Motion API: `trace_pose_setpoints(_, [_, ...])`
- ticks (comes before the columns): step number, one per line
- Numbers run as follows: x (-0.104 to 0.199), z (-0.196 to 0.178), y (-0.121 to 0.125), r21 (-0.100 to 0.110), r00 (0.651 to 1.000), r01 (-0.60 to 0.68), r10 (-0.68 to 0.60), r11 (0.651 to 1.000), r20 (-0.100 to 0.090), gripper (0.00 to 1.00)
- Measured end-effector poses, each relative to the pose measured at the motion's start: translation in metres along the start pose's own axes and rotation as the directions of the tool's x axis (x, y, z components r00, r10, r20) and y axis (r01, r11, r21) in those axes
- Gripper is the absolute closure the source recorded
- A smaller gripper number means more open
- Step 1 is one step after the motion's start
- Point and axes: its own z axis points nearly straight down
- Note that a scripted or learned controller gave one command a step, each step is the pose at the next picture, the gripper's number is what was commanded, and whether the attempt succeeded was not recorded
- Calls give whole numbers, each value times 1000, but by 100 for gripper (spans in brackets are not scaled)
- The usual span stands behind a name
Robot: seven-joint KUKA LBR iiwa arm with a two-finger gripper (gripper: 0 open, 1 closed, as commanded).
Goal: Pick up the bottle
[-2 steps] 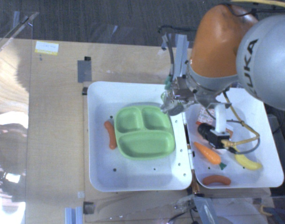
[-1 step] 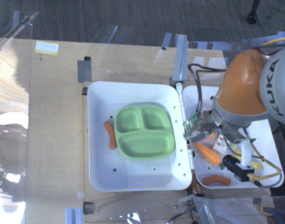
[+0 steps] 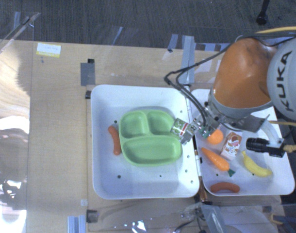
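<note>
1. Nearest the front edge of the right bin lies a sausage, with a carrot just behind it and a banana off toward the bin's right side.
2. Further back in that bin sit a small carton and an orange ball.
3. In the left bin a green divided tray fills the middle, and a second sausage lies beside its left edge.
4. The bottle lies tilted at the tray's right rim, close to the wall shared by the two bins.
5. The gripper hangs just right of the bottle, under the arm's orange band; whether the fingers are spread or closed, or touch the bottle, cannot be told.
6. Judged from this, the task looks unfinished: the bottle seems to rest on the tray's edge, so a sure grasp and the lift remain.
</note>
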Motion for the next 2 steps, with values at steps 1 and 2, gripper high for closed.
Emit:
trace_pose_setpoints(1, [-152, -57, -12, -1, 997, -72, 72, 997, 5, 100])
trace_pose_setpoints(2, [-102, -4, 67, 2, 988, -151, 151, 988, 0, 100])
